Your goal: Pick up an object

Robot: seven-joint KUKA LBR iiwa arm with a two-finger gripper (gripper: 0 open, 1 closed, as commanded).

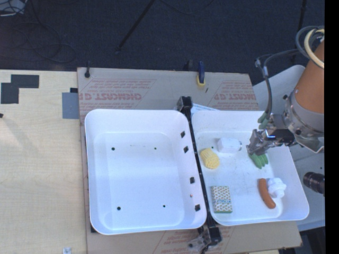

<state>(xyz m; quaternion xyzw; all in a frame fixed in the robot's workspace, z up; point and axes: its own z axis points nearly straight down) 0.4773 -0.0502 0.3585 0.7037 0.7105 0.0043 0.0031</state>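
The right bin (294, 205) holds several small objects. My gripper (257, 148) hangs low over the bin's right half, and a small green object (260, 160) lies right at its tip; whether it is gripped cannot be told. A yellow knobbly piece (210, 159) lies near the bin's left wall, with a white object (229, 144) just behind it. Toward the front sit a green patterned box (221, 199), an orange sausage-shaped piece (266, 193) and a white crumpled thing (276, 186) touching it.
The left bin (100, 142) stands beside the right one, with a black divider rail (192, 157) between them. Both rest on a cardboard sheet (137, 91). The arm's grey and orange body (312, 94) and its cables rise at the right edge.
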